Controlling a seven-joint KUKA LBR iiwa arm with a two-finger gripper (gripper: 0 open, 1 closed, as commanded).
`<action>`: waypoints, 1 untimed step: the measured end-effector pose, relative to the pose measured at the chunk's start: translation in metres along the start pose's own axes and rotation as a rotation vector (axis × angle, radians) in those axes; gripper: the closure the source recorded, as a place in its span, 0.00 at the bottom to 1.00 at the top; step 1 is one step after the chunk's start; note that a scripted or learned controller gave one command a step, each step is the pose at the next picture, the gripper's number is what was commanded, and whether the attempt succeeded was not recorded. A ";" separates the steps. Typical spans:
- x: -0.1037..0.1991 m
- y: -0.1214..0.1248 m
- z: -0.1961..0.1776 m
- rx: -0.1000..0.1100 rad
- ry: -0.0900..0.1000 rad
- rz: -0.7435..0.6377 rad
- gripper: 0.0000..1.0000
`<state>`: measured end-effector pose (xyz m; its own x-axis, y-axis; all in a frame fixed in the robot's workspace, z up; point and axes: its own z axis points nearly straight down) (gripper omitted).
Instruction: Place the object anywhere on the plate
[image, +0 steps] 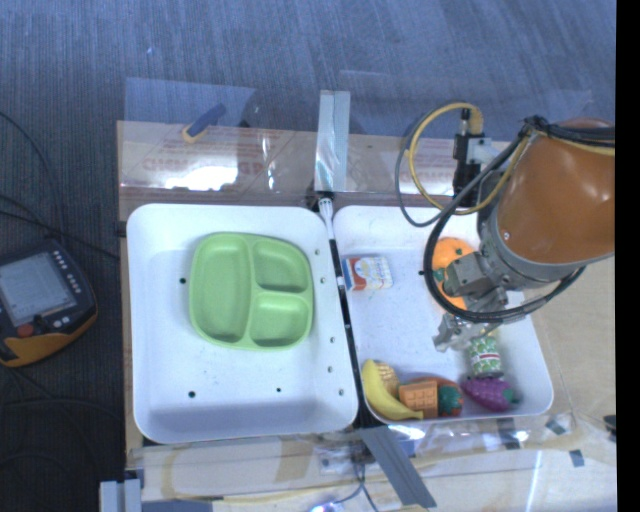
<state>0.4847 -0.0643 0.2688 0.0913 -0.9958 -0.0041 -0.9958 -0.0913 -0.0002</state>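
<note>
A green plate (250, 290) with three compartments lies in the left bin (160, 400). In the right bin (400, 330) my gripper (462, 336) hangs low, just above and to the left of a small bottle with a green-and-white label (484, 354). An orange (447, 256) lies partly under the wrist. Along the front wall of that bin lie a banana (382, 390), an orange block with a red piece (428, 396) and a purple toy (490, 392). A small white carton (367, 272) rests near the divider.
The arm's orange band (560, 200) and yellow cable (425, 150) overhang the right bin's back right part. A handheld pendant (40, 295) lies off the bench at left. A clear plastic wall (240, 160) stands behind the bins.
</note>
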 end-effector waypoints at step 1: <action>-0.018 -0.002 -0.090 0.002 0.000 -0.362 1.00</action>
<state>0.4850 -0.0461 0.3586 0.4378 -0.8991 -0.0036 -0.8991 -0.4378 -0.0039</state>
